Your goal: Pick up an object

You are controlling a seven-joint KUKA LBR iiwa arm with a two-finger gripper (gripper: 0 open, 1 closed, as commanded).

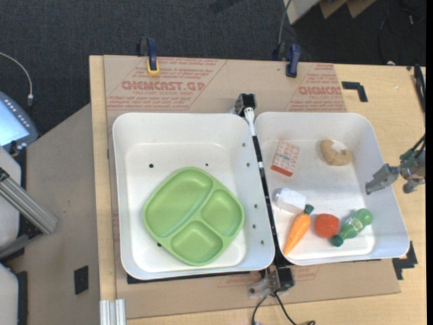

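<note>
You are looking down on a table [67, 181] carrying two shallow white plastic bins side by side. The left bin [128, 147] is holding a light green plastic plate with three compartments [193, 214], lying flat toward the bin's front. The right bin [379, 147] is holding the loose objects: a small white and red printed packet [285, 158] is lying near the back left, a tan, rounded bread-like lump [335, 152] is sitting near the back right, and a small white bottle-shaped item [290, 199] is lying by the left wall. Along the front, an orange toy carrot with a green top [298, 229] is resting at a slant, touching that white item, just beside a red round toy tomato [327, 225], which is touching a green plastic bottle [352, 226] lying on its side. The grey pincer [385, 178] is reaching in from the right and hovering over the right bin's right rim, apart from every object; you cannot tell whether it is open or closed at this angle, and nothing is showing in it.
</note>
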